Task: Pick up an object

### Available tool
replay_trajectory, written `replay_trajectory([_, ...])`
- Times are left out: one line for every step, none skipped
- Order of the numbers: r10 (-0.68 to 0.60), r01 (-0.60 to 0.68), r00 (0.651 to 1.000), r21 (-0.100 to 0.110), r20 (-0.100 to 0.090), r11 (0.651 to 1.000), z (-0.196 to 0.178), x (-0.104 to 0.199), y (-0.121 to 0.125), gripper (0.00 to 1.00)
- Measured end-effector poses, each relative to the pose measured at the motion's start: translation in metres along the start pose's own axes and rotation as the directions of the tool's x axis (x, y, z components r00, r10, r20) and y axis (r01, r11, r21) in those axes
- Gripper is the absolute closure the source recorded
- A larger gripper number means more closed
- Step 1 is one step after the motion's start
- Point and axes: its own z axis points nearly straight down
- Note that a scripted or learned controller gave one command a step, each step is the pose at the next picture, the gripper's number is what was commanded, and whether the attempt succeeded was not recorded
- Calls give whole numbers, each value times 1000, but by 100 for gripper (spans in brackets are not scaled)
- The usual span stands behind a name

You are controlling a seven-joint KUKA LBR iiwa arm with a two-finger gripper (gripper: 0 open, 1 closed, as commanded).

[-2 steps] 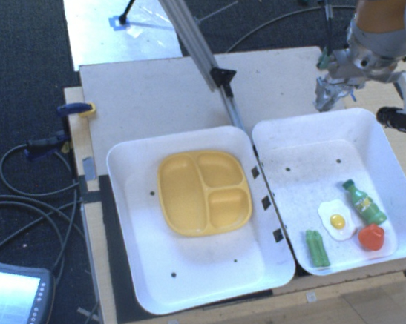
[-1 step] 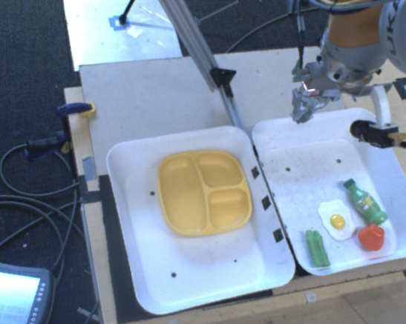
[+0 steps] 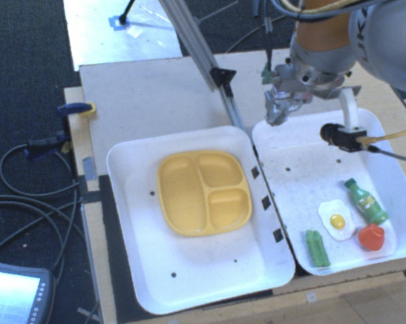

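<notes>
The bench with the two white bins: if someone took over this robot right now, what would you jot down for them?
Gripper: raised at the far edge of the right bin, nothing seen in it.
Right bin, near end: green bottle, fried egg toy, red tomato-like toy, green pod.
Left bin: yellow divided tray.
Done: nothing picked yet.
Left: lower onto one object, grasp, lift.

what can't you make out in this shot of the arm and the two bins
- Gripper, camera view: small and blurred against the bench, so nothing shows whether it grips anything.
- Arm: cut off by the top and right edges.
- Green bottle: label too small to read.
- Right bin: far rim partly covered by the arm.
- Handheld screen: cut by the left edge, glare hides its display.
</notes>
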Motion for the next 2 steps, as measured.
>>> replay_trajectory([0,0,1000,-1,0,1000,0,51,1,100])
replay_trajectory([1,-1,1000,1,0,1000,9,94,-5,100])
